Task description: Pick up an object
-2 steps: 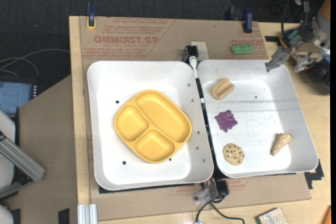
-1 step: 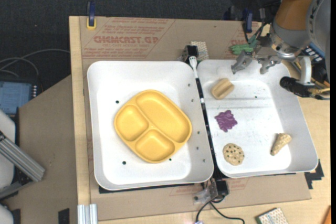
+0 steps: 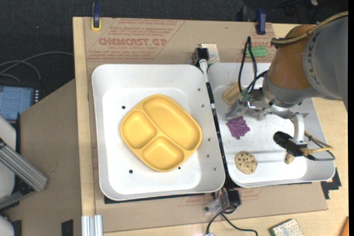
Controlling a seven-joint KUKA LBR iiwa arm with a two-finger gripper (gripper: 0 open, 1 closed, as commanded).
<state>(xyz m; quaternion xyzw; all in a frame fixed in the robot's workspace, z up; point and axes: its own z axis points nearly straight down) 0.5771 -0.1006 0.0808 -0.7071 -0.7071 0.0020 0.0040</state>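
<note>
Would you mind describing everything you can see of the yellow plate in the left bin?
The yellow plate is a rounded, smooth tray that looks like plastic, split by raised ridges into three compartments: one large toward the upper right, two smaller at the left and bottom. It lies flat, right side up, turned at a slant, near the middle of the left bin. It rests on the bin's floor, and nothing else touches it.

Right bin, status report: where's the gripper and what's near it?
Gripper low in right bin, above purple piece. Nothing seen held. Cookie near front, apart. Yellow tray in left bin.
</note>
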